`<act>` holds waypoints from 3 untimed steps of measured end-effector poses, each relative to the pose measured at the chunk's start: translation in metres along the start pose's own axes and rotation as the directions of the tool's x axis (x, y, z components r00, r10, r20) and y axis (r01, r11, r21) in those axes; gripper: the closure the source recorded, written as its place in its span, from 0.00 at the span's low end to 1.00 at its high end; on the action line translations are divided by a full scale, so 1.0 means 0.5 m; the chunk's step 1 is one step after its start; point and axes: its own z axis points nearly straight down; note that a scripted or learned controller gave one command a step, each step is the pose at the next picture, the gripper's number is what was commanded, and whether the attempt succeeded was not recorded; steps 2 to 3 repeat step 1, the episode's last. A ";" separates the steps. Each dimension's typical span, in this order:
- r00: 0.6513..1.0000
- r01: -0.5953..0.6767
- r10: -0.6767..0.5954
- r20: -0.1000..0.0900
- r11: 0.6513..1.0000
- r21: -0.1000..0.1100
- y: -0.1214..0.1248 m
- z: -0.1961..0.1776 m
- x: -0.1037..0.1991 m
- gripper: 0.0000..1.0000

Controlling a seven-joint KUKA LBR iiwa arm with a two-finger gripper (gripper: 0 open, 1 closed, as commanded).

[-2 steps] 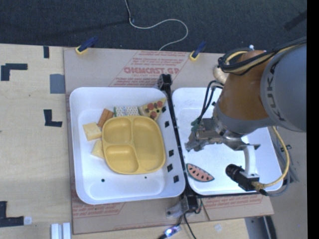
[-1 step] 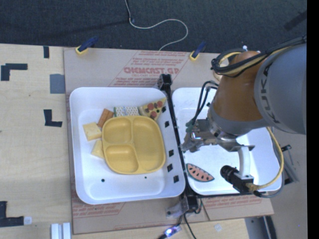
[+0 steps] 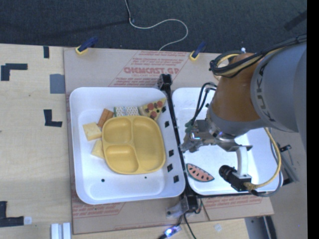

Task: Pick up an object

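Camera view: the tool [image 3: 195,139], its state impossible to tell, hangs above and just left of the watermelon slice [image 3: 200,173] in the right bin [image 3: 259,185], so descending straight may miss it.

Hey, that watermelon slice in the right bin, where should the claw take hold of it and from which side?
Probably straight from above, closing across the narrow width at the middle of the watermelon slice. It lies flat on the right bin floor, long and thin, slanted, with bare floor around it but the near wall close by.
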 end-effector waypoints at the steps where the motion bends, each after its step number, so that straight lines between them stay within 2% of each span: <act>1: 1.000 0.000 0.000 0.000 1.000 -0.001 -0.016 -0.003 -0.010 1.00; 3: 1.000 0.000 0.000 0.000 1.000 -0.001 -0.016 -0.003 -0.010 1.00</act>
